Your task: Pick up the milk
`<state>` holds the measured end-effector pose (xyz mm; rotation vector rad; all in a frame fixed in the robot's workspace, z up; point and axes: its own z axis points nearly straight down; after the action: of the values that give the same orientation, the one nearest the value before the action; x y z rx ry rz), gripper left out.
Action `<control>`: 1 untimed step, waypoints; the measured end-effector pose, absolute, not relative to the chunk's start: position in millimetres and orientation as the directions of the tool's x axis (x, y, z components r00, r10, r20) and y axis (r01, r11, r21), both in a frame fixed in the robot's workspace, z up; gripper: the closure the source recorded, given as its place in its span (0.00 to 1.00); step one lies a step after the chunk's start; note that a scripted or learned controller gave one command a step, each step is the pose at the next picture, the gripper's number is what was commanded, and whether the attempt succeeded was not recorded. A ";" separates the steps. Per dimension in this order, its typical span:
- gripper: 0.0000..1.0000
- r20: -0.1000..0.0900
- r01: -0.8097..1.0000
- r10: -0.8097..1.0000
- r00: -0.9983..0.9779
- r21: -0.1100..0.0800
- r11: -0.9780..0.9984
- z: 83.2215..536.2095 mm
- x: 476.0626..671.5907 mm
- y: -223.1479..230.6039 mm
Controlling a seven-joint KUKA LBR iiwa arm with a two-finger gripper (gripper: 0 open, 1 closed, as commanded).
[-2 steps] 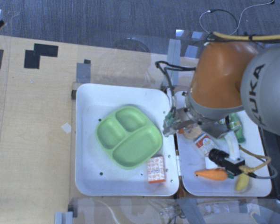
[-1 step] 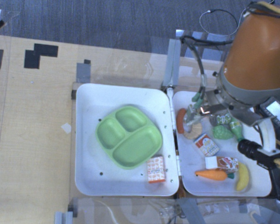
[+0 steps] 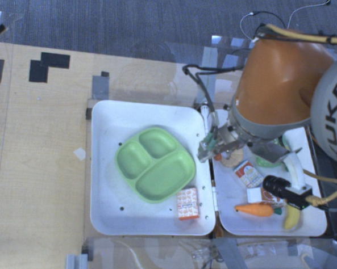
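A small carton with red and white print (image 3: 187,204) lies in the left bin (image 3: 104,212), just in front of the green plate's right corner. A second small red-and-white carton (image 3: 248,176) lies in the right bin (image 3: 316,228), close under the arm. Which of the two is the milk I cannot tell. My gripper (image 3: 208,146) hangs over the divide between the bins, by the left bin's right wall. It is above and behind the left carton and to the left of the right one, and I see nothing held in it.
A green divided plate (image 3: 155,164) takes up the middle of the left bin. In the right bin lie a carrot (image 3: 255,210), a banana (image 3: 291,219) and a round tan item (image 3: 231,159). The big orange wrist hides that bin's back half.
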<state>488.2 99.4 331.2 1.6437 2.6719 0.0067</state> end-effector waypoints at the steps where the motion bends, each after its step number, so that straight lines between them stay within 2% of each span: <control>1: 1.00 -0.004 0.638 0.638 -0.770 0.006 0.770 307.7 488.5 102.2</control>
<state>488.5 102.2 307.7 1.0634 2.9497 0.0064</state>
